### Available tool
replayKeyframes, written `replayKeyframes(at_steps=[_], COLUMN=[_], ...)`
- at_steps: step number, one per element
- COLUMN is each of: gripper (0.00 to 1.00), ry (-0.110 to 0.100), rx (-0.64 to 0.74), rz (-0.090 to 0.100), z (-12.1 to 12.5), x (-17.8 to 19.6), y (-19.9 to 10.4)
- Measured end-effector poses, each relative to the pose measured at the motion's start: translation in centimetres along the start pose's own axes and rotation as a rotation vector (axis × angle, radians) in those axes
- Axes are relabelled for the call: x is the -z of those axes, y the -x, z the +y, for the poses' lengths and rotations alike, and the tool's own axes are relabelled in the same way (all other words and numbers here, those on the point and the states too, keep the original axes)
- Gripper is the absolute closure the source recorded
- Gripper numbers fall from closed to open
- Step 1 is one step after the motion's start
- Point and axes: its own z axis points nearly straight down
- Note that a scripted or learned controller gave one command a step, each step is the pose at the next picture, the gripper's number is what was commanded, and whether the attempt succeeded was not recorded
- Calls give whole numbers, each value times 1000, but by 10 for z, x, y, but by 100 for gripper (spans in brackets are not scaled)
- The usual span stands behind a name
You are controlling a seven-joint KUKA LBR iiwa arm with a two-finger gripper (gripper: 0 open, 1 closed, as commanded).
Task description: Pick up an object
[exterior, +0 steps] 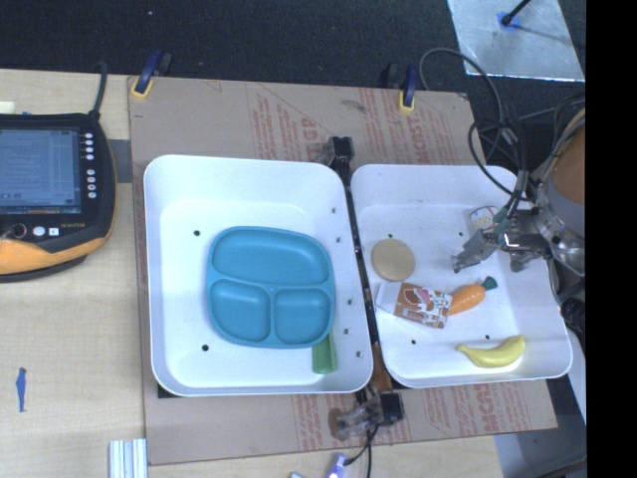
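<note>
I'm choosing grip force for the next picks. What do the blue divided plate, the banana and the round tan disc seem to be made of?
The blue divided plate looks like moulded plastic: uniform colour, soft sheen, rounded compartments. The banana seems a plastic toy, evenly yellow and smooth. The round tan disc appears matte, perhaps wood or cork; the view leaves that open.

Both bins (159,267) white. Divided tray (269,285) light blue, green block (323,355) at its near-right corner. Right bin: tan disc (393,260), orange carrot (468,298), yellow banana (493,352), red-and-white printed packet (422,305).
</note>
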Motion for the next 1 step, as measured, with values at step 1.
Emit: replayKeyframes(at_steps=[1], gripper=[0], ry=[-2], rx=[1], rz=[-1], z=[41], x=[-125], y=[65])
